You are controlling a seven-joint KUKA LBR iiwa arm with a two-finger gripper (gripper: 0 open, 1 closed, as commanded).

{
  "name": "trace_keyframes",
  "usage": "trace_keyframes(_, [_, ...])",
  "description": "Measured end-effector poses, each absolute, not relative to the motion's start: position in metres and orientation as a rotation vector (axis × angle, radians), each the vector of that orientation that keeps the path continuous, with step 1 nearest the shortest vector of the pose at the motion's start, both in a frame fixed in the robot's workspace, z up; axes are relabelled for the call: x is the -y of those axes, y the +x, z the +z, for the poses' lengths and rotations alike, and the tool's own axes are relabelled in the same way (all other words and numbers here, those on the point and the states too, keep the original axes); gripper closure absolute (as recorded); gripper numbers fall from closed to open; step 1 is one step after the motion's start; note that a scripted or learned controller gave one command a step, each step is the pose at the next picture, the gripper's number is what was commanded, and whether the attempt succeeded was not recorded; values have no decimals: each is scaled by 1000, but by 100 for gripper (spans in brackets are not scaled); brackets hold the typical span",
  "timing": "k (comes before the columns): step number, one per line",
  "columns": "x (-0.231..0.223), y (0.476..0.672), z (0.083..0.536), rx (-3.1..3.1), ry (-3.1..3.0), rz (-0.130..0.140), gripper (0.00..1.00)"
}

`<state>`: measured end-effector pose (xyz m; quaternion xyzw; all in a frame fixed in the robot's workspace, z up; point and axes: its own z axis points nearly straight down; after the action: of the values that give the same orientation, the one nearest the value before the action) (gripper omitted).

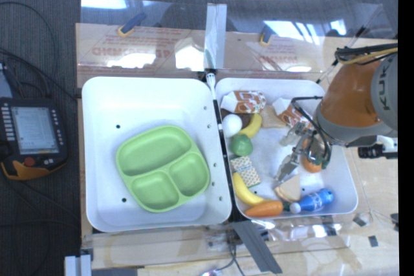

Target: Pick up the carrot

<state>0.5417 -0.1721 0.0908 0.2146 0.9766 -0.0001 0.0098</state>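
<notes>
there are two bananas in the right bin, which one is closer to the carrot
The lower banana, lying near the bin's front edge just above the carrot. The other banana sits farther back, beside the white egg and above the green ball.

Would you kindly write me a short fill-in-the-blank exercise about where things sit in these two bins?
1. The green divided plate lies in the ____ bin.
2. The carrot lies along the right bin's ____ wall.
3. The blue bottle lies to the carrot's ____.

Missing words: left; near; right
</notes>
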Motion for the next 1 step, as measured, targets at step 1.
trace_keyframes(1, [172,493,91,-3071,556,-4,0])
